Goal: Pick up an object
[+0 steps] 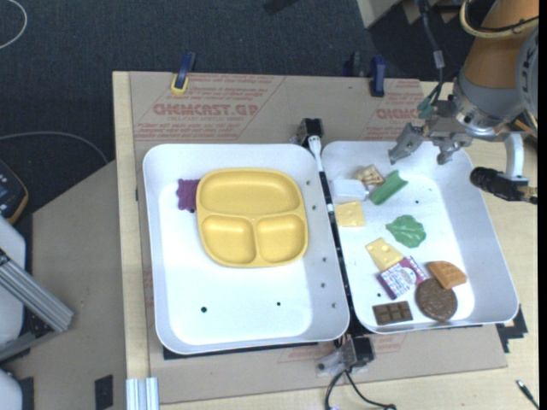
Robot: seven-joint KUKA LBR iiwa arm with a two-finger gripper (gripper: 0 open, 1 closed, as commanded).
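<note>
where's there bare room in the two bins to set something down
Left bin: open floor in front of the yellow tray. Right bin: a bare strip along its right wall. Crowded: its near corner, around the brown cookie and chocolate bar.

Green stick (387, 187) lay tilted in right bin's (487, 220) upper part, just beside a small tan cracker piece (371, 176).

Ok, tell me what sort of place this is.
Probably a robotics lab test bench: two white bins clamped onto a cardboard-covered bench, toy food such as a green leaf, and loose cables on dark carpet.
</note>
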